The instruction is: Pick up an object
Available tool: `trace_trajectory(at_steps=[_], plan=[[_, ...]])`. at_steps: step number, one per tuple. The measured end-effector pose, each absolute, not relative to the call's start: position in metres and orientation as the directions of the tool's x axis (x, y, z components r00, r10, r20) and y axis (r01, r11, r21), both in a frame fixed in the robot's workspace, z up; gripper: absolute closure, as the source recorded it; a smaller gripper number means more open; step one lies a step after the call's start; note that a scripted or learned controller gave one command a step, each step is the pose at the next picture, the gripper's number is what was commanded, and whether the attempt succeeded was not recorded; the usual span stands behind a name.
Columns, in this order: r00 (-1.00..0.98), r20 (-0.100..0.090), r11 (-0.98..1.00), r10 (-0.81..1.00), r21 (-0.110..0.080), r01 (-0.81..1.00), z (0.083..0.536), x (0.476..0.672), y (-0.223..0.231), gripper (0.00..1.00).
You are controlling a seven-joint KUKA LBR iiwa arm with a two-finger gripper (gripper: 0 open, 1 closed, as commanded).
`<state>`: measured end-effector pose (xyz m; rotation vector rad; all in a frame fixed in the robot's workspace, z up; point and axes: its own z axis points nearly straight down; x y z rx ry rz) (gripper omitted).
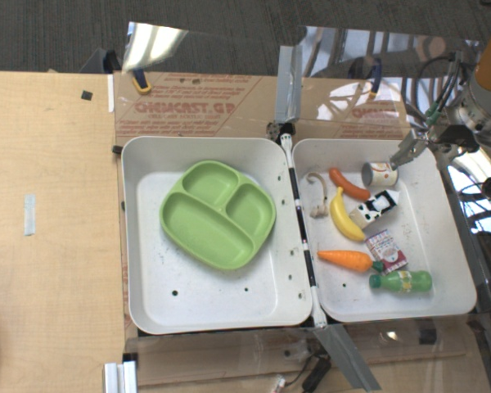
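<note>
The right bin (450, 219) holds a yellow banana (346, 216), an orange carrot (345, 259), a red-orange pepper-like piece (349, 184), a small beige cup (379, 173) on its side, a black-and-white toy (377, 206), a pink packet (386, 249) and a green bottle (403, 281). A thin beige hook-shaped piece (317, 195) lies near the bin's left wall. My gripper (409, 148) hangs over the bin's far right part, just right of and above the cup, tilted toward it. Nothing shows in its grasp.
In the left bin (139, 244) lies a green divided plate (218, 214). A cardboard sheet (196, 105) lies behind both bins. Cables and the arm's body (466, 113) crowd the far right corner. A wooden surface (49, 219) spreads to the left.
</note>
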<state>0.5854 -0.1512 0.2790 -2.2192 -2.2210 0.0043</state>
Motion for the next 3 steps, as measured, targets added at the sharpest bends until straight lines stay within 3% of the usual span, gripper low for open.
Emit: trace_trajectory(at_steps=[1,2,3], plan=[[0.024,0.0,-0.024,1.0,-0.011,1.0,0.089,0.639,-0.139,0.0],[0.024,-0.002,-0.024,1.0,-0.008,1.0,0.099,0.64,-0.14,1.0],[0.007,-0.002,-0.007,1.0,-0.001,1.0,0.229,0.639,-0.077,1.0]])
